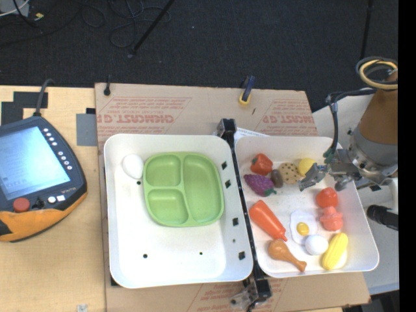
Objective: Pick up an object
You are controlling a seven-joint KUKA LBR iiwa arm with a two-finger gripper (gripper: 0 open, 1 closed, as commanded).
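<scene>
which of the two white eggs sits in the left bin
The plain white egg beside the green divided plate. The other white egg lies in the right bin, by the fried egg.

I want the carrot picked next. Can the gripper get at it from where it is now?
Probably yes: the gripper hangs over the same right bin, and the carrot lies uncovered, nothing on top.

Two white bins [117, 265]; one green tray [183, 189]; two eggs [132, 166].

The arm [380, 119] runs off the right edge, the gripper [318, 176] hides part of the yellow toy [304, 166] behind it — finger state unreadable — and the pendant [36, 174] is cropped at left.
</scene>
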